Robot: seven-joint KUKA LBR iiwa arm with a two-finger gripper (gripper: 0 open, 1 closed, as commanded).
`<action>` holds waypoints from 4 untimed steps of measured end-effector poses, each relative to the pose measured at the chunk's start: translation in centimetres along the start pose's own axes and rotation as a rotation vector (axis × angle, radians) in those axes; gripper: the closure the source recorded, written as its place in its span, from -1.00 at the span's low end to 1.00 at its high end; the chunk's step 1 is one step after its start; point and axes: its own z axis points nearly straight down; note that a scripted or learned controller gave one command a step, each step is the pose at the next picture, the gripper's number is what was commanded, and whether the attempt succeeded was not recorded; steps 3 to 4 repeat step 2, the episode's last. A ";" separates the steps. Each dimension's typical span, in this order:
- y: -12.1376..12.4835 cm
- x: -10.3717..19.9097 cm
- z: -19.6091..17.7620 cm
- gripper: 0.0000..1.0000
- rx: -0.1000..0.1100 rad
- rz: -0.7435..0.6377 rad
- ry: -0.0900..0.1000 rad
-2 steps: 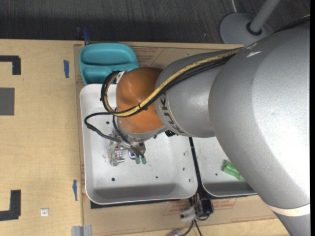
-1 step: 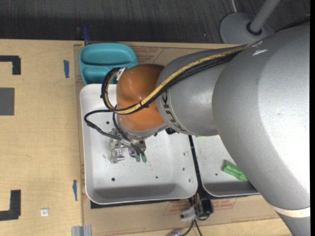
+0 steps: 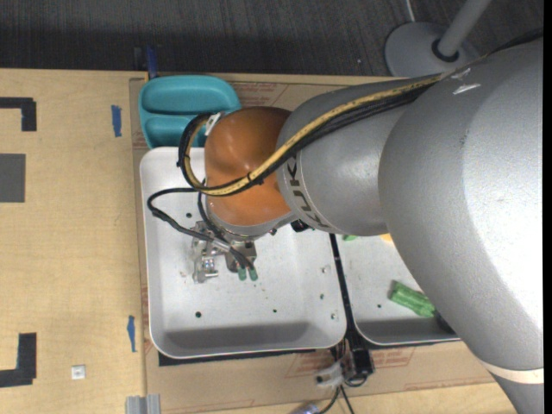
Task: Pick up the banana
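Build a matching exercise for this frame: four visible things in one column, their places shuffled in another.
Things:
1. end effector
2. green object
3. teal container
4. orange band

Places:
A. in the right bin
B. behind the left bin, on the bench
C. over the left bin's floor
D. on the arm, above the wrist

Pairs: 1-C, 2-A, 3-B, 4-D

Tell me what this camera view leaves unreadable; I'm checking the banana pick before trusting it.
- Banana: I cannot find it; the grey arm covers much of the right bin and the left bin's far end.
- Gripper: small and cluttered with cables, so anything between its tips is unreadable.
- Green object: partly under the arm, identity unclear.
- Teal item: partly behind the orange band.
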 end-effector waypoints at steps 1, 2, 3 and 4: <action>0.0 5.3 2.3 1.00 0.006 -0.384 0.008; -0.6 -5.9 2.2 1.00 0.004 -0.252 0.004; -0.6 -5.9 2.2 1.00 0.004 -0.252 0.004; -0.6 -5.9 2.2 1.00 0.004 -0.252 0.004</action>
